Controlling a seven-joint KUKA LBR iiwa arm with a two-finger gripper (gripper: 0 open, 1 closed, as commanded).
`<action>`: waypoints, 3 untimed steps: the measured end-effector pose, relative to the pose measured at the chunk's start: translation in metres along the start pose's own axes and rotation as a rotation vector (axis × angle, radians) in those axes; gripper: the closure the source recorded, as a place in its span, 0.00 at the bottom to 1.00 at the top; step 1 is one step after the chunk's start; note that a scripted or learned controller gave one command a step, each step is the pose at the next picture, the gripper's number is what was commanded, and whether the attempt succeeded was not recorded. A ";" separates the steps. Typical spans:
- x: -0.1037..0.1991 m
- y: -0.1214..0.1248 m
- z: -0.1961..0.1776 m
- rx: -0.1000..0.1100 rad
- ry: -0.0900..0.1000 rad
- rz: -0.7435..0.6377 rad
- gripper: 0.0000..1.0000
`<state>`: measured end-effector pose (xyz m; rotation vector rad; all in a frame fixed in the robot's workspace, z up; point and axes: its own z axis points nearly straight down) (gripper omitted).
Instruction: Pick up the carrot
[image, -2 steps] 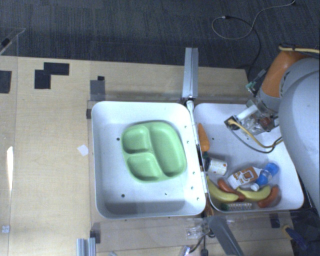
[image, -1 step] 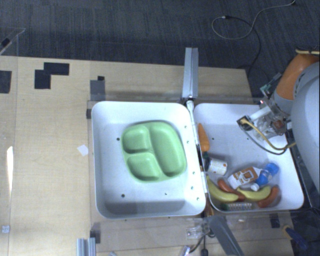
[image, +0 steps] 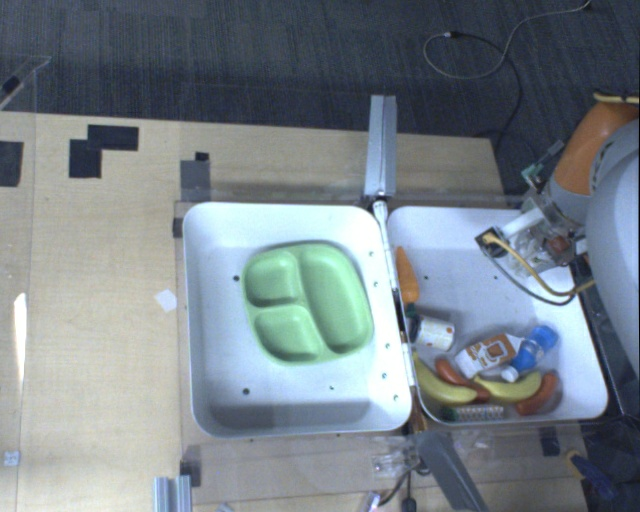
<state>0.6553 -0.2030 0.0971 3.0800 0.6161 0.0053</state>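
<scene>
Carrot (image: 405, 275) lies in the right bin (image: 450, 225), hard against its left wall, long axis running roughly up-down in the camera view, orange, nothing on top of it. Just below it: a small white cylinder (image: 434, 332). Further toward the bin's near edge, a cluster: two bananas (image: 445, 385), a sausage (image: 540, 392) (reddish-brown), a white bottle with blue cap (image: 520, 352). Left bin (image: 205, 330) holds a green divided tray (image: 305, 302), three compartments. Gripper (image: 535, 238) sits over the right bin's far right corner, well apart from the carrot, cables looped beneath it. Finger spacing cannot be made out; nothing visible between them. Arm's orange band (image: 590, 140) at upper right.
</scene>
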 end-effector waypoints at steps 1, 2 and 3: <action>-0.010 -0.002 -0.002 0.002 -0.002 -0.183 1.00; 0.008 0.004 0.011 -0.001 0.001 -0.191 1.00; 0.011 0.003 0.001 -0.003 0.004 -0.197 1.00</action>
